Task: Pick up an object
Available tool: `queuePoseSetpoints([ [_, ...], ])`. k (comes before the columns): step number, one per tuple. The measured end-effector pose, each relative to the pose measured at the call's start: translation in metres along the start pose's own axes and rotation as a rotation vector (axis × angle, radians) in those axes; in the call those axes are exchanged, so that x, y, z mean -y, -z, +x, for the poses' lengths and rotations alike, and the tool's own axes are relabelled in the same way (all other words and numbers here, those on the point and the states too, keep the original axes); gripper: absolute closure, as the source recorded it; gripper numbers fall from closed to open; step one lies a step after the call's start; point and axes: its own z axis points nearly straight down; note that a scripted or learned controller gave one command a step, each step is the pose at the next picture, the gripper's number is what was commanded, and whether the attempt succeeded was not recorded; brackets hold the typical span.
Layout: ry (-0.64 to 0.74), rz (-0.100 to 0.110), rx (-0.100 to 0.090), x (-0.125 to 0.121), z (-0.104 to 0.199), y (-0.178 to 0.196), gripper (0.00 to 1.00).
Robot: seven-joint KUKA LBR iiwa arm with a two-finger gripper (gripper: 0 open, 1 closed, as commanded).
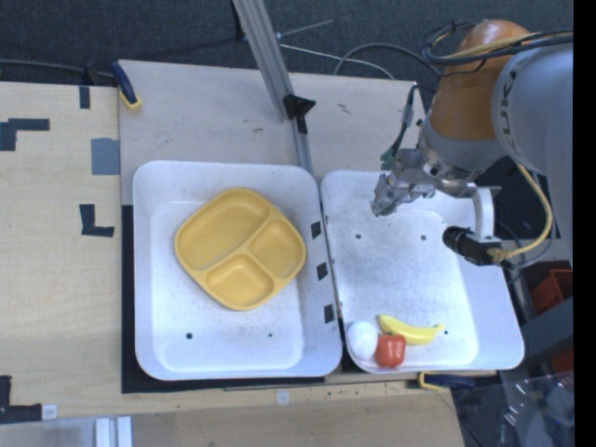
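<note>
My gripper [382, 203] hangs over the far part of the right bin [410, 259], its fingers pointing down with nothing visible between them. At the right bin's near edge lie a yellow banana [410, 330], a red pepper-like piece [391, 349] and a white egg-shaped object [361, 339], close together. They are well below the gripper in the view, apart from it. A yellow divided plate [240, 247] lies in the left bin [168, 343].
A slanted metal pole [270, 54] runs from the top of the view down to the bins' dividing edge. Cables trail on the bench behind the right bin. The arm's grey body and orange band [475, 73] stand over the right bin's far right corner.
</note>
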Motion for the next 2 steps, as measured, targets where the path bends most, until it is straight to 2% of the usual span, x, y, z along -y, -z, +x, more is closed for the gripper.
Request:
queuePoseSetpoints([
  [2, 0.001, 0.001, 0.0, 0.023, 0.101, -0.013, 1.0],
])
